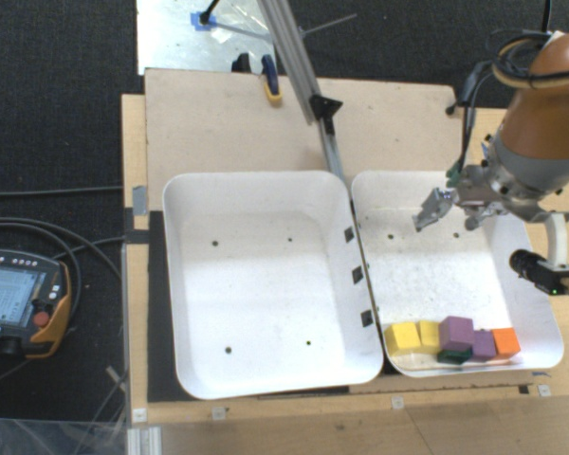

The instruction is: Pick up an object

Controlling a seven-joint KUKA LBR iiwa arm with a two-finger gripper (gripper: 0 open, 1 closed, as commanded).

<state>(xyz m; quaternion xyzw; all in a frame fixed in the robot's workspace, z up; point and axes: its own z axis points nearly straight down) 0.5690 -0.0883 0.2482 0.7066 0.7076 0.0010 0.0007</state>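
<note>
You see the arm (548, 112) cut off at the right edge. The pendant (19, 301) is clipped at the left, and its screen is too small to read.

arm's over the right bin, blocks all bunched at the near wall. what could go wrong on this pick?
1. The blocks sit packed together, so fingers may find no gap and jam or shove neighbours.
2. They hug the right bin's near wall, risking a finger hitting it.
3. The gripper hangs well behind the cluster; a straight descent would close on nothing.

A teach pendant (17, 301) lies left of the bench, a blue-handled clamp (269, 76) at its back edge.
</note>
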